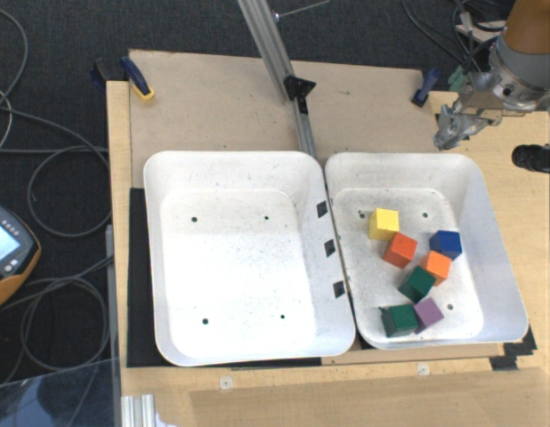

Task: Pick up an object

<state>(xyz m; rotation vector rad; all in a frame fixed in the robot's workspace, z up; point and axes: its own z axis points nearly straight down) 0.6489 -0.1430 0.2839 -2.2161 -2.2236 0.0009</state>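
Note:
The right bin (489, 229) holds several small blocks: a yellow block (384, 223), an orange-red block (400, 249), a blue block (445, 243), an orange block (438, 264), two green blocks (416, 283) (400, 319) and a purple block (427, 312). My gripper (453, 132) hangs above the bench just beyond the right bin's far rim, well clear of the blocks. Nothing shows between its fingers.
The left bin (168, 265) lies beside the right one. A slanted metal pole (275, 52) stands behind the bins. Blue clamps (137, 76) (425, 85) grip the board's far edge. Cables and a handheld pendant (8, 247) lie on the floor at left.

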